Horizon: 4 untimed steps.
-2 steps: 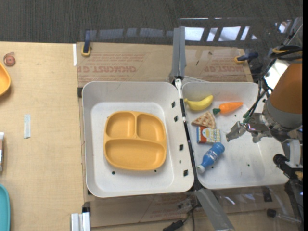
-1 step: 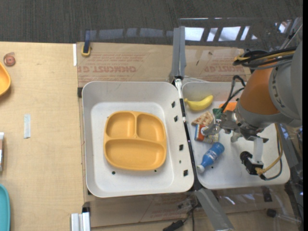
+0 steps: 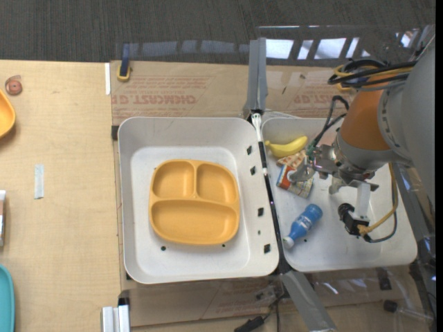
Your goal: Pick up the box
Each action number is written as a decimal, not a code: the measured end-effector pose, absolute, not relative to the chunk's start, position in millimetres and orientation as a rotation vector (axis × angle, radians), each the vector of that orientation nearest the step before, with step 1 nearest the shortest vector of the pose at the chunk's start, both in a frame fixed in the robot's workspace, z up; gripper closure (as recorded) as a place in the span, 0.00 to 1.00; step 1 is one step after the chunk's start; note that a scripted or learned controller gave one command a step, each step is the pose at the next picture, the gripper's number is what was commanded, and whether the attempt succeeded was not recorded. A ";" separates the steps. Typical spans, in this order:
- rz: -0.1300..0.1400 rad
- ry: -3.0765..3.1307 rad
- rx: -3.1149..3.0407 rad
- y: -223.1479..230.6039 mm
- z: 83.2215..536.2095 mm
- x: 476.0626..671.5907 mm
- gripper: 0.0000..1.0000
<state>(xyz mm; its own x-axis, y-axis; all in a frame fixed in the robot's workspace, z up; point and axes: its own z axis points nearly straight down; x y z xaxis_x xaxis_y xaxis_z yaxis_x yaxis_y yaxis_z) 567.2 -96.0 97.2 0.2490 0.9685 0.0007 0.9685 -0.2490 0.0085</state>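
Bench (image 3: 55,185): I see pale wood on the left, with an orange dish (image 3: 4,116) cut off by the frame's left edge, a small red disc (image 3: 13,86) near the top corner, a clear strip (image 3: 39,182) lying flat, and a teal rim (image 3: 5,299) at the bottom corner.
Cardboard (image 3: 187,92): brown printed sheet under and behind both bins.
Floor (image 3: 173,12): dark grey carpet along the top.
Left bin (image 3: 135,158): I see it holding an orange plate (image 3: 195,203) with three compartments, sitting flat near the middle.
Right bin (image 3: 332,244): a banana (image 3: 287,146) at the far left corner, a blue bottle (image 3: 303,223) lying tilted nearer me.
Box (image 3: 286,176): small, red and white, in the right bin just below the banana, touching or just beside the gripper.
Gripper (image 3: 304,178): I see it low over the box's right side; I cannot tell how its fingers stand.
Arm (image 3: 367,126): orange band over the right bin, cables looping around it.
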 end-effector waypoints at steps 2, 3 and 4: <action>0.011 2.038 2.378 -93.8 107.8 615.2 1.00; 0.011 2.038 2.378 -93.7 107.7 615.1 0.00; -0.019 2.264 2.187 -101.5 91.0 655.6 0.00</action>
<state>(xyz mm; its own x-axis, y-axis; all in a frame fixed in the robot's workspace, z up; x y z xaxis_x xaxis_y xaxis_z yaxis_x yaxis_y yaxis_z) 655.6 -101.5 91.0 -0.0349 0.9994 -0.0042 0.9993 0.0348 -0.0131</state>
